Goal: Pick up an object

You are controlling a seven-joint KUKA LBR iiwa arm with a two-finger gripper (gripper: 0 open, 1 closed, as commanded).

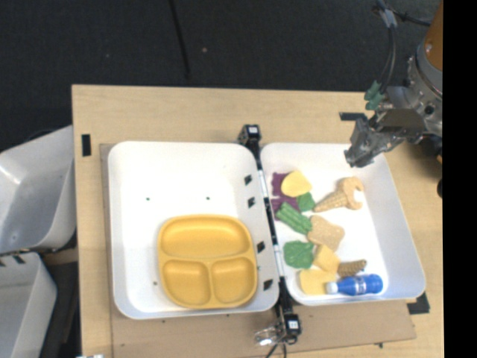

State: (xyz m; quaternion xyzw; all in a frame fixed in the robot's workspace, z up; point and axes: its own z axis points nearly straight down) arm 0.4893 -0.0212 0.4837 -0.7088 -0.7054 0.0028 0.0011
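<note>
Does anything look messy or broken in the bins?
Nothing looks broken or spilled. The toy foods lie jumbled in the right bin, some overlapping. The blue bottle lies on its side. The yellow tray sits flat in the left bin.

The candidate objects lie in the right-hand white plastic bin (395, 222), clustered toward its left wall. A tan ice-cream cone toy (341, 196) lies on its side, tip pointing left. A yellow rounded piece (295, 183) rests beside a purple piece (279, 185). Two green pieces (294, 218) (299, 253) flank tan flat pieces (326, 233). A blue bottle with a white cap (355, 285) lies flat near the front rim.
</note>
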